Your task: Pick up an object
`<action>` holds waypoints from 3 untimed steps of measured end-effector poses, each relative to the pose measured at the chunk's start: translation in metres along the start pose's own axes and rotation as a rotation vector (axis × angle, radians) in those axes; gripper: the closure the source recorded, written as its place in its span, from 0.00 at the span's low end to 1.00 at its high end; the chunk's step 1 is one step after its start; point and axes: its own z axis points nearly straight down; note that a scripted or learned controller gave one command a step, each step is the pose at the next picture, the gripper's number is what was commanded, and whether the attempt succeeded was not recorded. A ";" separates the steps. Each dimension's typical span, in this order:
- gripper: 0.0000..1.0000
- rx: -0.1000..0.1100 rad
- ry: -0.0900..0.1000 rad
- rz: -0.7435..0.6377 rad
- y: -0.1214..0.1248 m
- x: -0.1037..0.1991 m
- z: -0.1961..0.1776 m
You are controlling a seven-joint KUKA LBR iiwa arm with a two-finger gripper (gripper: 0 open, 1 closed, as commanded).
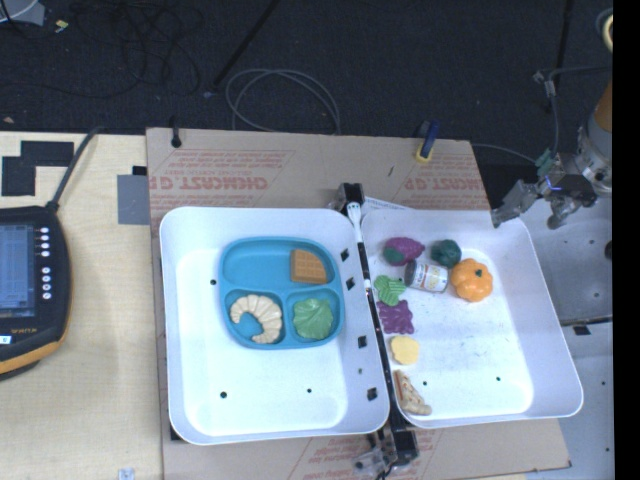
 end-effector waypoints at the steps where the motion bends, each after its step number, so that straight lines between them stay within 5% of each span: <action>1: 0.00 0.015 0.006 0.000 0.014 -0.001 0.155; 2: 0.00 0.009 0.003 0.001 -0.035 0.013 0.186; 3: 1.00 0.003 0.002 0.003 -0.032 0.011 0.173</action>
